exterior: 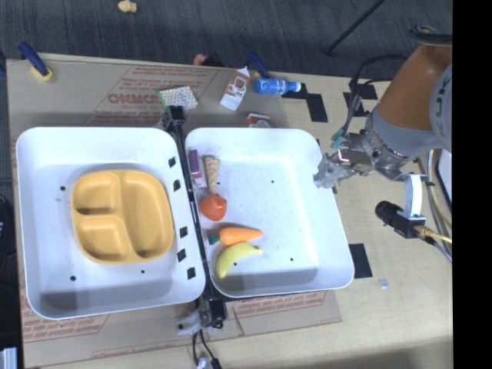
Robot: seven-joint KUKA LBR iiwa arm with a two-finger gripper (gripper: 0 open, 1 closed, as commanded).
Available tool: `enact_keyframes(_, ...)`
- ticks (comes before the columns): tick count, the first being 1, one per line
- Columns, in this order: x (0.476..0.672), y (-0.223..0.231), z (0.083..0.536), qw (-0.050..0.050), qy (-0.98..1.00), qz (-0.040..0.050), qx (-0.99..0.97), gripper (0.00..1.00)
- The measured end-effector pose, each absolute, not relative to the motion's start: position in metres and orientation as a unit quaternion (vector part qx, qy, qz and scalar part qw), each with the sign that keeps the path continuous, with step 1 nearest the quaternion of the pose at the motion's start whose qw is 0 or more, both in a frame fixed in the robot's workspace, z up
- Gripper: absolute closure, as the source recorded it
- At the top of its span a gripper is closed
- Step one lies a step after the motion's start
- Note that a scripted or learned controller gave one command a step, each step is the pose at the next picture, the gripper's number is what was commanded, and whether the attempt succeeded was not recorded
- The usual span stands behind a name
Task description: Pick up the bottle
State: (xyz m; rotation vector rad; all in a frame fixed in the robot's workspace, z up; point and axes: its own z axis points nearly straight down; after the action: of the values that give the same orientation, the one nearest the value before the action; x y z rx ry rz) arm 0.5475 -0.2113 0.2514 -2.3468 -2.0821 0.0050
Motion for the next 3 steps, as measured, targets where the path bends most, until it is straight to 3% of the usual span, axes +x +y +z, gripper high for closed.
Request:
enact_keyframes(1,0.522,-0.206,0.250,0.003,-0.695,0.0011,-0.719,1.00)
enact_keyframes(2,0.476,-0.207,0.246,0.002,-0.687,0.0013,-0.726,1.00)
enact_keyframes(3,0.478,-0.164,0.207,0.002,-0.755,0.0006,-0.656,1.00)
